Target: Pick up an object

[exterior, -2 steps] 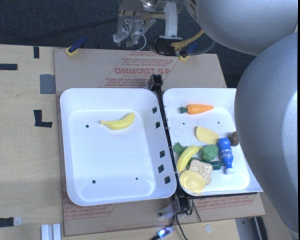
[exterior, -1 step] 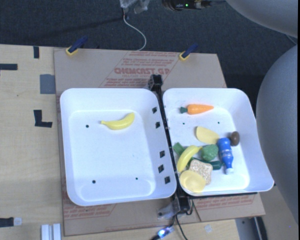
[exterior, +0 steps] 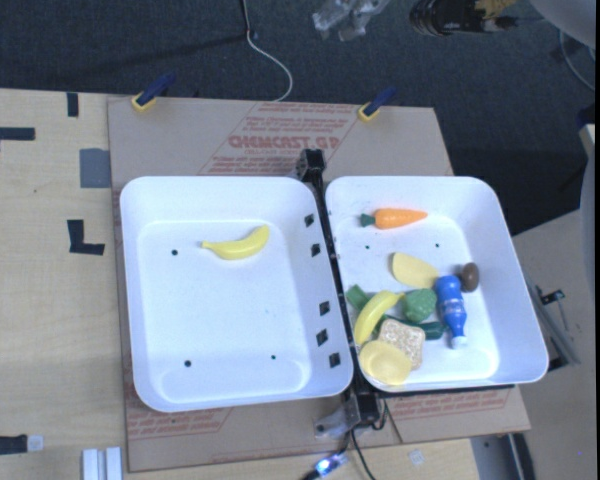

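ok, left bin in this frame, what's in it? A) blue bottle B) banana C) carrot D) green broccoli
B: a single yellow banana lies in the left bin, toward its far side; the carrot and blue bottle sit in the right bin.

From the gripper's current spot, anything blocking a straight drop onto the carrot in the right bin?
Nothing visible. The gripper sits high, beyond the bins' far edge, over the dark floor. The carrot lies alone near the far wall of the right bin, apart from the pile of toys nearer the camera. Open space lies between them.
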`<state>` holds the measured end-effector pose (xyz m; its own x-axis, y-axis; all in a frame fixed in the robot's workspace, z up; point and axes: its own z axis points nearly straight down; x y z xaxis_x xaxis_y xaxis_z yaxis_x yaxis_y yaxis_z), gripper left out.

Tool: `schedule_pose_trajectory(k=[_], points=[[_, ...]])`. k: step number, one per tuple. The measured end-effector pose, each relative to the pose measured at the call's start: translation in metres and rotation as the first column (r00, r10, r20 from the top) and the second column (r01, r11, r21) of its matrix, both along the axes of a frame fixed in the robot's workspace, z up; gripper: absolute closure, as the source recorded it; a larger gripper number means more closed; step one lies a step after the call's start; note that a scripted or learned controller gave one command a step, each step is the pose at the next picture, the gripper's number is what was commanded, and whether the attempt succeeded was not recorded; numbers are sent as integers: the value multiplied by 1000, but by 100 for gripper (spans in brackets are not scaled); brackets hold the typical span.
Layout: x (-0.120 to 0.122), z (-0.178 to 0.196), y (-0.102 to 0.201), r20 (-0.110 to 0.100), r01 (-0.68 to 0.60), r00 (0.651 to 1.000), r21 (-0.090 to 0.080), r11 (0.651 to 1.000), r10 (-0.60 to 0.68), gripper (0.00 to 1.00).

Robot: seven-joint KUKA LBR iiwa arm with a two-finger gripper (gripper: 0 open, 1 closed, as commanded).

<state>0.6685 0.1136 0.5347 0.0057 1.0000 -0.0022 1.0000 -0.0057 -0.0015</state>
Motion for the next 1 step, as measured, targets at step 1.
schedule_pose_trajectory(k=[1], points=[[0, 0, -77, 0, 1, 1000, 0, 1000, -1, 100]])
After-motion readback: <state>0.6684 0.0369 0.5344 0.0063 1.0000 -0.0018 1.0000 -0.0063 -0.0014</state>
